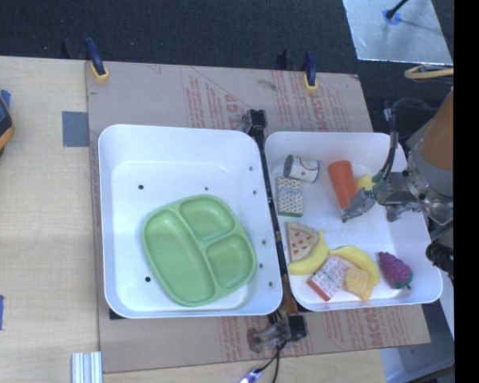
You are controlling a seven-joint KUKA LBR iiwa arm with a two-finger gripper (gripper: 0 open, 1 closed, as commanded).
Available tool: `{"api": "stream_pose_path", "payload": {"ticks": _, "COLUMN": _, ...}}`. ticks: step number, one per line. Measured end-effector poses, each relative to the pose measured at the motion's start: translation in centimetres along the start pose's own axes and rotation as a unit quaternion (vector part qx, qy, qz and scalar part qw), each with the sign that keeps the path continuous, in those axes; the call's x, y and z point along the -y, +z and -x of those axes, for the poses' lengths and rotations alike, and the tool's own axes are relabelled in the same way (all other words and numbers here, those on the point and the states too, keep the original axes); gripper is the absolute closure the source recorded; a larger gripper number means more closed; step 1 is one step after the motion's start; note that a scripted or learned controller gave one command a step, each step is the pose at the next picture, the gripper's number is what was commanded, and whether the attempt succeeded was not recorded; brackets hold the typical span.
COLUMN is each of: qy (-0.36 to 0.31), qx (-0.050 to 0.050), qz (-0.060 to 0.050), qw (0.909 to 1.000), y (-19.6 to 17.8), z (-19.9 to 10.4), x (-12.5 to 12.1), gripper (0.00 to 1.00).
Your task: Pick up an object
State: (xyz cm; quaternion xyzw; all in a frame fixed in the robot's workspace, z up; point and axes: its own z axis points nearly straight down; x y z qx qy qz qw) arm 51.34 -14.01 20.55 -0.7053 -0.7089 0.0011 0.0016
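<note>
Near the right bin's (pixel 299 144) far edge, the orange carrot (pixel 342 182) is lying lengthwise toward that edge; the gripper (pixel 357 207) is hovering beside it, fingers narrow, holding nothing.

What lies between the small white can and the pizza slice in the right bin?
In the camera view, a small patterned box lies between the white can and the pizza slice, along the right bin's left side.
</note>
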Motion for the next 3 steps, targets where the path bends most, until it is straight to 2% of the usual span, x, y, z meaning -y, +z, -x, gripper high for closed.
{"api": "stream_pose_path", "payload": {"ticks": 1, "qy": -0.001, "qx": 0.001, "qz": -0.002, "qw": 1.0000, "y": 11.5, "z": 1.9, "x": -10.3, "gripper": 0.00}}
{"api": "stream_pose_path", "payload": {"ticks": 2, "qy": -0.002, "qx": 0.001, "qz": -0.001, "qw": 1.0000, "y": 10.3, "z": 2.0, "x": -10.4, "gripper": 1.00}}
{"api": "stream_pose_path", "payload": {"ticks": 3, "qy": 0.000, "qx": 0.000, "qz": 0.001, "qw": 1.0000, "y": 3.8, "z": -2.8, "x": -10.8, "gripper": 1.00}}
